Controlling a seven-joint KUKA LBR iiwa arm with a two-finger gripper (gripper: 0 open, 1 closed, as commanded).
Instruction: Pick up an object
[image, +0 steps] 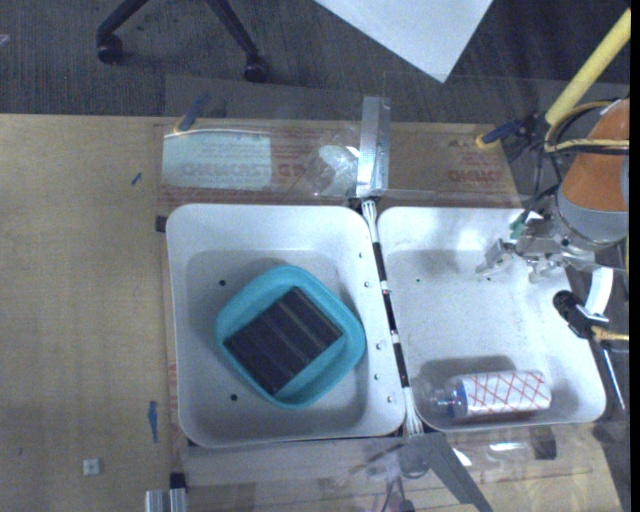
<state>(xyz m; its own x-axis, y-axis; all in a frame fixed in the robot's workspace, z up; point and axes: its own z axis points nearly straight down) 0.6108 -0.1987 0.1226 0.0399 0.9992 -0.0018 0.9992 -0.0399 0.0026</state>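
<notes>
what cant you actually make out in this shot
- Gripper, camera view: small and blurred over the right bin; its finger state cannot be read.
- Arm: cut off by the right edge.
- Bottle in the right bin: label print too small to read.
- Dark object in the teal container, left bin: what it is cannot be told.

A wooden bench (70, 300) carries two white bins side by side — the left bin (190, 240) and the right bin (420, 235), touching along their inner rims. Beyond the bench, on dark floor, stand chair casters (255, 70) — and a white sheet (410, 28).
</notes>
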